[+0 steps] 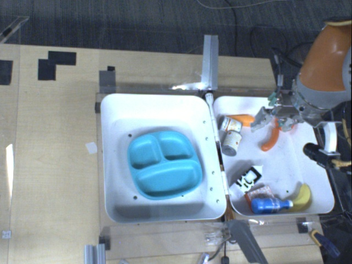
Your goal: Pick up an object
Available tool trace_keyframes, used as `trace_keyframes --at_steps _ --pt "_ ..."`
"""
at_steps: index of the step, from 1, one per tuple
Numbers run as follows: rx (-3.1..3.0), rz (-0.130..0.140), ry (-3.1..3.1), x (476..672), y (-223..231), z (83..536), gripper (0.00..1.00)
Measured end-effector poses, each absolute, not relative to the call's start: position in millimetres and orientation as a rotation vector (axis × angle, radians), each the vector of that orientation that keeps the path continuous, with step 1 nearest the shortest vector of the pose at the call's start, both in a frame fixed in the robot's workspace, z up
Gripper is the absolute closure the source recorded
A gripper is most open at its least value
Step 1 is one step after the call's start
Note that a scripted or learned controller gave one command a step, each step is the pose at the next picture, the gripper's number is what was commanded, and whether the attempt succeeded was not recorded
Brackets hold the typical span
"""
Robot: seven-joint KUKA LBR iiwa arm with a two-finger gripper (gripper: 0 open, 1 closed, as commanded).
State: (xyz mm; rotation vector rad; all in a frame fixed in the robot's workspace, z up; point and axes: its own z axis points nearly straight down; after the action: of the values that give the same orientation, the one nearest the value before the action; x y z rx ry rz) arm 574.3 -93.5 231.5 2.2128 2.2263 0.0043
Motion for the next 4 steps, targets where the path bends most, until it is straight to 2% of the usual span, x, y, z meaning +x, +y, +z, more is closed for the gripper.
trace_keyframes --at_steps 1,2,3,4 --pt "2.213 0.004 2.226 574.3 -93 231 0.0" --pt "2.345 0.005 2.086 613.0 -118 196 0.0" --pt "2.351 0.007 2.075 628.0 -128 103 0.0" --pt "2.493 -0.023 1.945 649.2 -138 86 0.0"
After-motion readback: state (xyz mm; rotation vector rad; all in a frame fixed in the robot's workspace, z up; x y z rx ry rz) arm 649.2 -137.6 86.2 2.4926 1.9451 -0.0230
